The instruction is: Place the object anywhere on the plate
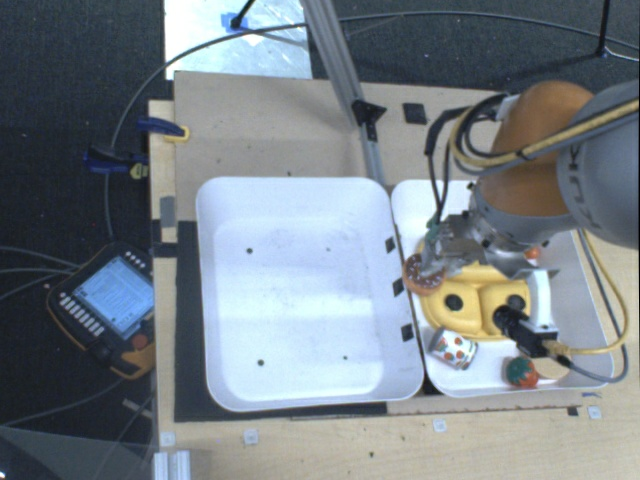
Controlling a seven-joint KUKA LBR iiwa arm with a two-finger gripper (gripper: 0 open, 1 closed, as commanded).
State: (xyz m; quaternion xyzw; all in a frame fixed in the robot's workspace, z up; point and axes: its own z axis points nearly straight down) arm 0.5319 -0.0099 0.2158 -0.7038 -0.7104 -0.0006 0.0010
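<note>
My gripper (437, 255) hangs low over the left side of the right bin (580, 298), under the grey wrist and its orange band. Just beneath its tip lies a brown and pink ring-shaped object (422, 274), close to the bin's left wall. Whether the gripper touches the ring I cannot tell. A yellow moulded piece with dark holes (473, 306) lies right of the ring, partly under the arm. A small white cup with coloured dots (452, 348) lies on its side at the bin's front. A green and red ball (520, 371) rests near the front wall.
The left bin (215, 268) stands beside the right one, their walls meeting at black clips. A grey pole (340, 58) slants in from the back. Black and yellow cables (590, 348) loop around the arm. A teach pendant (105, 303) lies off the bench at left.
</note>
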